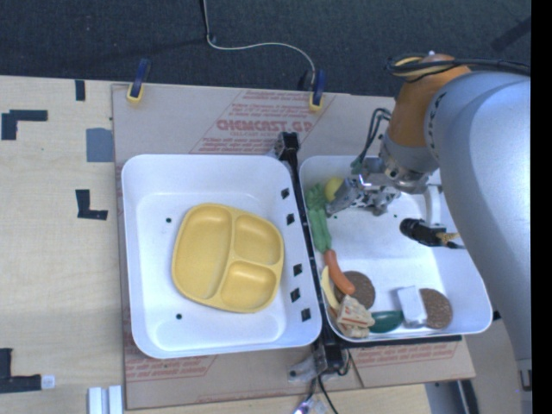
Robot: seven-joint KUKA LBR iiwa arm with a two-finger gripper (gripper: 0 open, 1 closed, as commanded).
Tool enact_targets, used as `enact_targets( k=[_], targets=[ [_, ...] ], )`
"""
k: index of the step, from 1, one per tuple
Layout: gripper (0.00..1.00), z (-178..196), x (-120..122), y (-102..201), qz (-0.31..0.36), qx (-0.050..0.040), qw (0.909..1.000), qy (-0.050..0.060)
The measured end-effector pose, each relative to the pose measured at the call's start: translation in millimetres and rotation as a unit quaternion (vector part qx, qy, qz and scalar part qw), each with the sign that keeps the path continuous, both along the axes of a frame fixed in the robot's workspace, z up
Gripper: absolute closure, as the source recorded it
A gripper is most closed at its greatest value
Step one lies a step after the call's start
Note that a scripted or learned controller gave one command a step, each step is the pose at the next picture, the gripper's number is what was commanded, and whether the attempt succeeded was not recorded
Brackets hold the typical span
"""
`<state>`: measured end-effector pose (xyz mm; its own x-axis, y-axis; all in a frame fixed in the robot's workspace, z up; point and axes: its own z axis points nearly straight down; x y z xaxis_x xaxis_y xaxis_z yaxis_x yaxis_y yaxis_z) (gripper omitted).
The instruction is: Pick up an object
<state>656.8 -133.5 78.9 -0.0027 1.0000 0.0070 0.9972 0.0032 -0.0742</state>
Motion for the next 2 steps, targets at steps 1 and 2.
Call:
enact_targets(
  k=[1,2],
  targets=[
    [1.00,8.7,-3.0,-1.1,0.000,-0.0010,1.0000,0.000],
    [1.00,18.6,-3.0,-0.2,0.001,-0.0013,1.0000,0.001]
  ],
)
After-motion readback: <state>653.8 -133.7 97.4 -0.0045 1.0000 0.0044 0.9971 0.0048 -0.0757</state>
